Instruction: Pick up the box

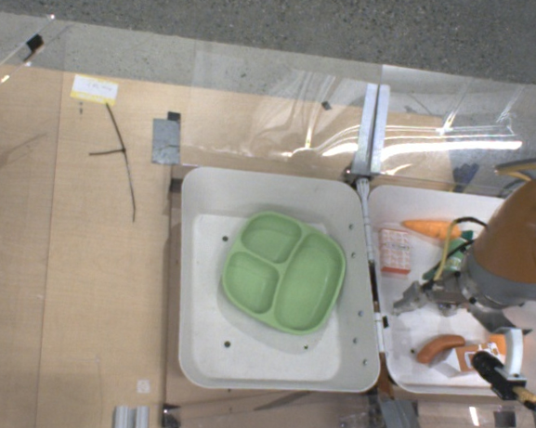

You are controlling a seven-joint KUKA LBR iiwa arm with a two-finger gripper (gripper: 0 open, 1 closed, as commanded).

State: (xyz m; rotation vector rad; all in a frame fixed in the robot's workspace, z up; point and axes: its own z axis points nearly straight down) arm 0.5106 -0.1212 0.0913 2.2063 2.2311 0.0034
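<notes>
The box (pixel 395 250) is small and white with red print. It lies flat at the left edge of the right bin (pixel 409 204), close to the divider. My gripper (pixel 412 298) hangs over the same bin, just nearer the camera than the box and slightly to its right, apart from it. The grey arm with its orange band (pixel 525 238) comes in from the right and hides the bin's right part.
An orange carrot (pixel 430 228) lies behind the box. A brown sausage (pixel 439 347) and an orange-and-white packet (pixel 491 351) lie near the right bin's front. The left bin (pixel 200 249) holds a green divided plate (pixel 284 272).
</notes>
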